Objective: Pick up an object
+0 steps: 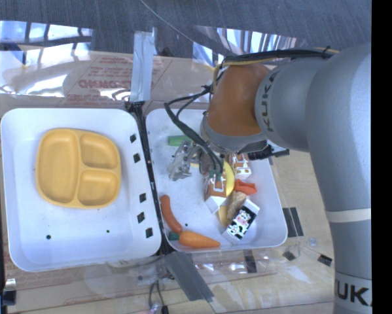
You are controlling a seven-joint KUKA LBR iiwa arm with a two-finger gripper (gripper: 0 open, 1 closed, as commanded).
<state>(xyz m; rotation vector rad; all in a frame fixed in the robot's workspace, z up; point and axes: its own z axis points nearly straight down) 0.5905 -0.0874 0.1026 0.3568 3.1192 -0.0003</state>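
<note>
two white bins (25, 241), one yellow plate (78, 167), one carrot (197, 240)

robot lab bench: kuka arm (326, 110) over two taped white bins (25, 241), cardboard backing (104, 77) behind them, toy food (199, 241) and a yellow tray (78, 167) inside.

Grey arm (326, 110) w/ orange band (238, 100), black cables, white KUKA lettering.

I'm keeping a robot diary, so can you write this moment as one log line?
arm: over right bin | gripper: low in bin, nothing seen held | nearby: carrot, sausage | left bin: yellow plate
</note>
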